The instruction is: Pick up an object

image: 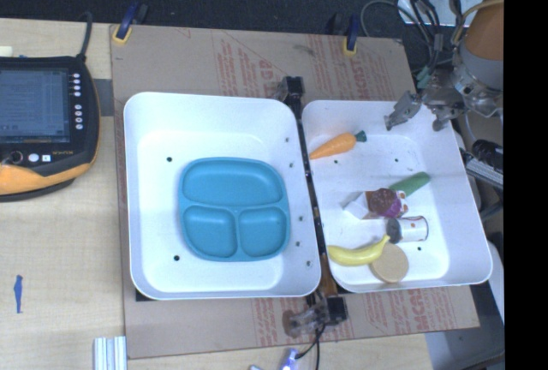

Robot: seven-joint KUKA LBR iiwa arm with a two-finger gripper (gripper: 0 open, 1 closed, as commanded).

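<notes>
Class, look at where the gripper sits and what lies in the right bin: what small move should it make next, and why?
Probably move the gripper toward the carrot and lower over it. The gripper hangs open at the right bin's far corner with nothing between its fingers. The carrot lies alone and nearest, while the banana and other items crowd together at the near side.

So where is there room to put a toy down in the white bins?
In the left bin, a bare white strip rings the blue divided plate, widest above it. In the right bin, the floor between the carrot and the gripper is bare. The lower half is crowded: cucumber, purple object, banana and tan disc.
</notes>
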